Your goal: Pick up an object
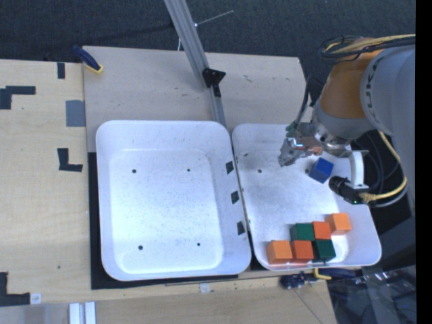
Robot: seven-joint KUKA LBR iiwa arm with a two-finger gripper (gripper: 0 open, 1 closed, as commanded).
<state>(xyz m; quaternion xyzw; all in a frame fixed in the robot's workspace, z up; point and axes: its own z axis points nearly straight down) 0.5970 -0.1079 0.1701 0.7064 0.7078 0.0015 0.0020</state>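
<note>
Pale wooden bench (155,86) under a slanted camera, two shallow white bins side by side on it, dark floor beyond the far edge. Over the right bin (270,201) hangs the grey arm (378,93) with its orange band, wrist tipped down, and the gripper (291,155) sits low above the bin's far half, toward the right rim. Whether it is spread or closed I cannot tell from up here, and nothing shows between its tips.

Just beside it, a touch nearer the bin's right rim, lies a blue block (321,170), tilted, on its own. Down at the near right corner of the same bin huddles a cluster: orange blocks (279,250) and green blocks (304,232) packed against each other. The left bin (108,181) carries none of them.

So the step in hand looks like the approach, not yet a lift. The blue block seems the likeliest pick, being loose and closest. Next move, by my reckoning, calls for a small shift toward the right rim to centre over it, then a straight drop. The cluster would be a tighter squeeze.
</note>
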